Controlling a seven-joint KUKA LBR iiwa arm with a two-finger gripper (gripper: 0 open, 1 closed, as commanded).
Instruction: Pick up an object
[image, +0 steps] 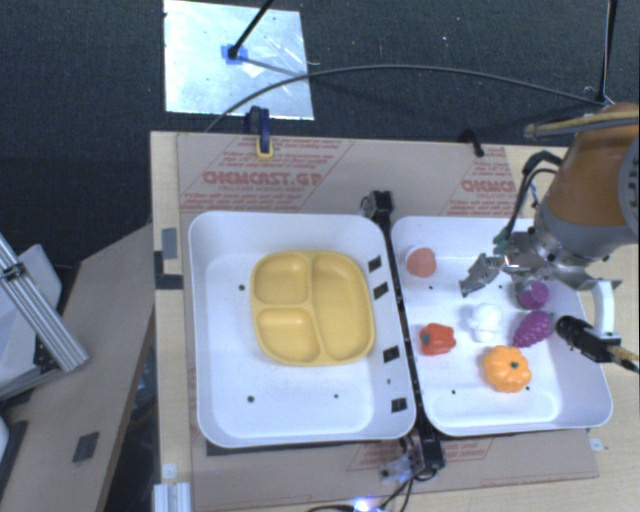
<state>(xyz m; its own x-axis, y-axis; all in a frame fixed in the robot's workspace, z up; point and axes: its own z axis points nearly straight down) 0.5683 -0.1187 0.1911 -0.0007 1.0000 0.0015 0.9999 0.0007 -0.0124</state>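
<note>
Claw (478, 278) open, grasping nothing. Just below it, white toy (487, 319): probably light, smooth plastic, slippery; best gripped across the middle.

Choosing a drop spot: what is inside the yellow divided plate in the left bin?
The yellow divided plate shows three bare compartments; nothing lies in them. It covers the left bin floor beneath, so that part cannot be seen.
</note>
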